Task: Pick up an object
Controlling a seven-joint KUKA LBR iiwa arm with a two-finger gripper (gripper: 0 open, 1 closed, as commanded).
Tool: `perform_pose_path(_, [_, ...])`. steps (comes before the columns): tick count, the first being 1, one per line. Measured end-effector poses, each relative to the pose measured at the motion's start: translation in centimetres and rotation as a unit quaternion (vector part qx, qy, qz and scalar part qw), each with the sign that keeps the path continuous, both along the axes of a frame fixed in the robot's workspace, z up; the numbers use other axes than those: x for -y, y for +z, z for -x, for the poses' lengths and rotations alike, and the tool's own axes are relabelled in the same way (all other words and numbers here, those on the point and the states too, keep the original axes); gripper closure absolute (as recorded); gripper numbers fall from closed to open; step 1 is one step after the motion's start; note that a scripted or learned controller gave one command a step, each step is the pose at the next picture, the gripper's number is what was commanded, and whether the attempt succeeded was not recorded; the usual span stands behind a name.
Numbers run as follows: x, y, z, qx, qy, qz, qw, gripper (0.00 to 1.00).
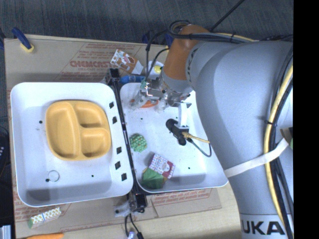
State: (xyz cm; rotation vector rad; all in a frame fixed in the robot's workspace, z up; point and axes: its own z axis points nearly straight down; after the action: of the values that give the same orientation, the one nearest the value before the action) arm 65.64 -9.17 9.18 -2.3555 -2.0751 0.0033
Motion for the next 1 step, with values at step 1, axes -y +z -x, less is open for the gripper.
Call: perform_pose_path(1, [1.74,0.73,0.00,0.000,0.155,-0.0004,0.9880,0.00])
